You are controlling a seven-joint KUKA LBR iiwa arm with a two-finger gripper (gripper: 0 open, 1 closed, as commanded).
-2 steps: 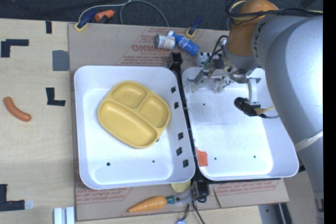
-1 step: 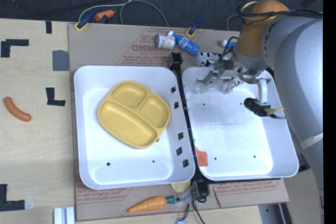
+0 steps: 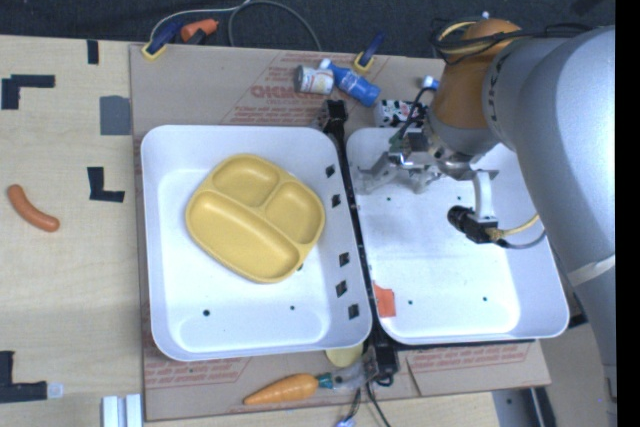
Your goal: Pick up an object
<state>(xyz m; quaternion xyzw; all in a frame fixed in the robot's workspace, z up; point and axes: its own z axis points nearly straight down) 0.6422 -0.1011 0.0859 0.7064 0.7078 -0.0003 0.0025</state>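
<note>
- Status: pick not yet done — no object seen lifted clear of a bin.
- Arm (image 3: 560, 135) reaches in from the right; wrist sits low over the far end of the right bin (image 3: 520, 310).
- Gripper (image 3: 405, 165) is at the far-left corner of the right bin, close to the divider between bins.
- Jaws: state can't be read — hardware is small and cluttered at this angle, so released vs. clenched is unknown. No item confirmed between them.
- Candidate object: yellow tray (image 3: 256, 215), a compartment dish lying flat in the left bin (image 3: 170, 315), well apart from the gripper.
- Small orange scrap (image 3: 384, 300) lies on the right bin floor near its near-left corner, also apart from the gripper.
- Off-bin items on the tabletop (image 3: 70, 315): carrot (image 3: 284, 388) at the near edge, sausage (image 3: 32, 208) far left, bottle (image 3: 340, 80) beyond the bins.
- Remaining, by judgement: locate a target, close on it, lift. Nothing graspable shows under the gripper, so this approach may come up empty.
</note>
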